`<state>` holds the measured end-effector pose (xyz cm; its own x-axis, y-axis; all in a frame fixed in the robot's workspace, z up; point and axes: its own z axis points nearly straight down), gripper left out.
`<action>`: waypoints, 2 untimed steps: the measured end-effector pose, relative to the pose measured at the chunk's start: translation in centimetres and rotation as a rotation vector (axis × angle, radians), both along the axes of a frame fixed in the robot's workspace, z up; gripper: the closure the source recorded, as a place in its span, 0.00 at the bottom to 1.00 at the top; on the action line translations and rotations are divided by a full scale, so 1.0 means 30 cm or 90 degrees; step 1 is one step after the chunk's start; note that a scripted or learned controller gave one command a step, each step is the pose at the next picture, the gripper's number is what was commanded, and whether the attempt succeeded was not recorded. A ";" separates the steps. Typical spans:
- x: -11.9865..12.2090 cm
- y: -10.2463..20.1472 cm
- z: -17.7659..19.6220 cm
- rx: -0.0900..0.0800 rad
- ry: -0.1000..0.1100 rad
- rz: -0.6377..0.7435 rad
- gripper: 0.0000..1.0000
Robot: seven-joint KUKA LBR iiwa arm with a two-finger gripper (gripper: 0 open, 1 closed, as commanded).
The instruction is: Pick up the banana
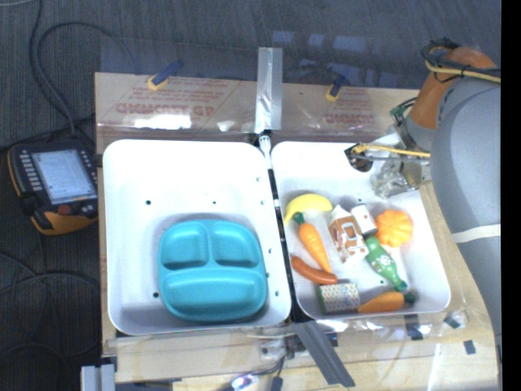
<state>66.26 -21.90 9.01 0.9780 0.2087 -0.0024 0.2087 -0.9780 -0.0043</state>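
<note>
The yellow banana (308, 205) lies in the right bin (321, 163), near its left wall, with a carrot (314, 244) just below it. My gripper (389, 169) hovers over the bin's upper right corner, well to the right of the banana and apart from it. Nothing shows in its grasp. The grey arm comes in from the right edge, with its orange band at the top right.
Around the banana in the right bin lie a white carton (348, 233), an orange fruit (394, 228), a green bottle (385, 264), a red pepper (313, 270), a grey block (338, 296) and another carrot (381, 303). The left bin (130, 218) holds a blue divided tray (213, 267).
</note>
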 end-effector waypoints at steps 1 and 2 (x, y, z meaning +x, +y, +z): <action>-0.002 0.003 0.023 -0.001 0.004 0.003 1.00; -0.006 0.003 0.044 -0.002 0.010 0.006 1.00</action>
